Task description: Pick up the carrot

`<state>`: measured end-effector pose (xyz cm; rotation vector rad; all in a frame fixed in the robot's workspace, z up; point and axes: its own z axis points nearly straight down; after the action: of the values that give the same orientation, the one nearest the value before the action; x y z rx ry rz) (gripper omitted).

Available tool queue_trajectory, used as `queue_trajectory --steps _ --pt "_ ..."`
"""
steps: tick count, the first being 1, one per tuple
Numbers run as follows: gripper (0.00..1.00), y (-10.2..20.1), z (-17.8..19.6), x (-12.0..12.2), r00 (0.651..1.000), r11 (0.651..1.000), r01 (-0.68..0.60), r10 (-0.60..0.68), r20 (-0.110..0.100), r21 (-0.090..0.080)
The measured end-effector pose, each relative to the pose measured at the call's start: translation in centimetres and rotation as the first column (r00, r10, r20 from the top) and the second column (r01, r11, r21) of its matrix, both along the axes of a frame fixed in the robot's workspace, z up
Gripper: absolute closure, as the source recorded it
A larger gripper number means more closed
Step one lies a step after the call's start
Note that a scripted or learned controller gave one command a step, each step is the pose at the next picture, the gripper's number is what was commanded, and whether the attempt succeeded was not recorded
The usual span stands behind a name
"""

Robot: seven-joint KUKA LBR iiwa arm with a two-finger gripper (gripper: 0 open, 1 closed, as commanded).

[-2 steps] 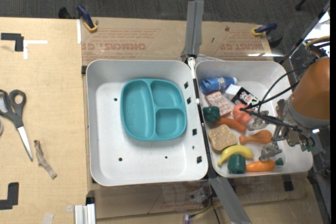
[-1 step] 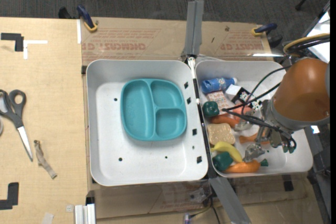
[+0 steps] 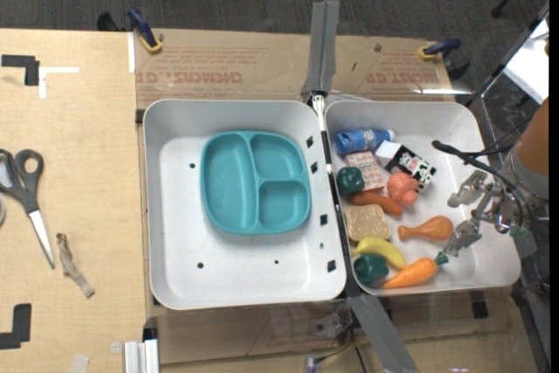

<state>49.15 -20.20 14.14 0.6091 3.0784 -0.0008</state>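
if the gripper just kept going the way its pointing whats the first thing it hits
Probably the carrot. The gripper points down and toward the view's left, its lower tip close to the carrot's green end. Depth is hard to judge, so it might meet the bin floor first.

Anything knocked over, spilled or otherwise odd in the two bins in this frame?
Nothing stands out. The teal divided plate lies flat in the left bin. The toy foods sit jumbled inside the right bin, the carrot near its front wall, none over the rim. The gripper hangs beside the carrot.
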Motion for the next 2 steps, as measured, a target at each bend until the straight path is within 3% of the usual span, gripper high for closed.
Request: queue_trajectory --steps 1,2 --pt "0.0 7.3 -5.0 1.8 0.996 0.996 0.089 -0.089 -0.003 0.002" --pt "0.0 9.8 -5.0 0.3 0.993 0.993 0.117 -0.117 -0.002 0.001"
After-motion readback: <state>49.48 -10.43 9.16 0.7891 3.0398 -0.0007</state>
